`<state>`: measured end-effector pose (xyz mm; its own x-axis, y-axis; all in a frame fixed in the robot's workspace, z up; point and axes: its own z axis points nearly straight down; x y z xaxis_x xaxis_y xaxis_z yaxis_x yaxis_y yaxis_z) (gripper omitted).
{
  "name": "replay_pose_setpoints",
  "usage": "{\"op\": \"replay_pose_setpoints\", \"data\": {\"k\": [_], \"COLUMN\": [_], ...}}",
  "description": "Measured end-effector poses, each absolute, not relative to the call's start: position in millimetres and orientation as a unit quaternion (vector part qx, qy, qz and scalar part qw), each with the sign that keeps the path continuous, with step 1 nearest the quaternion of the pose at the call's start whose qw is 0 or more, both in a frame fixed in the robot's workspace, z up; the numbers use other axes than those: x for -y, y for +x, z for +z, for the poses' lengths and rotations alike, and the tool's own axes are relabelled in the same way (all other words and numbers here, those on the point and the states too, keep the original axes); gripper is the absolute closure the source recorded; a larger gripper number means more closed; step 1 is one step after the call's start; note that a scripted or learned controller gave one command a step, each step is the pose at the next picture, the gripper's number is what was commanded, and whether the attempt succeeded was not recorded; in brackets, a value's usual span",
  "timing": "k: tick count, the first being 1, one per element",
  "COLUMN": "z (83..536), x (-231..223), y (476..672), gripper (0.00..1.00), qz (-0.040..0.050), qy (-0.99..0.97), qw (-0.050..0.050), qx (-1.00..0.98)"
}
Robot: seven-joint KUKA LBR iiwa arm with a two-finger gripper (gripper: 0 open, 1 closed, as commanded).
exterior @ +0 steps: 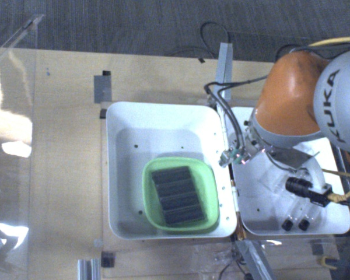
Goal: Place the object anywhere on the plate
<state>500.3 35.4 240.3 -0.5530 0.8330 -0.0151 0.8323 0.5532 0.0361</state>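
Observation:
A green square plate (154, 177) with rounded corners lies in the left bin (122, 127), toward its front. On the plate rests a dark grey ridged block (177, 195), lying flat and slightly turned. My gripper (295, 224) hangs over the front of the right bin (262, 220), well to the right of the plate. Its two dark fingertips (287, 223) stand apart with nothing between them. The arm's grey and orange wrist (294, 98) covers much of the right bin.
A ridge where the two bins meet runs between plate and gripper (233, 191). Black cables (224, 107) loop from the wrist over the bins' back edge. Wooden bench surface (52, 174) extends to the left.

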Motion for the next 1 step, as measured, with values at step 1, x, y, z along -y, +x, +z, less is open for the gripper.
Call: {"op": "replay_pose_setpoints", "data": {"k": [1], "z": [251.5], "x": [-35.4], "y": [502.3], "gripper": [1.00], "qz": [0.0142], "qy": [0.471], "qw": [0.018], "qx": [-0.882]}}
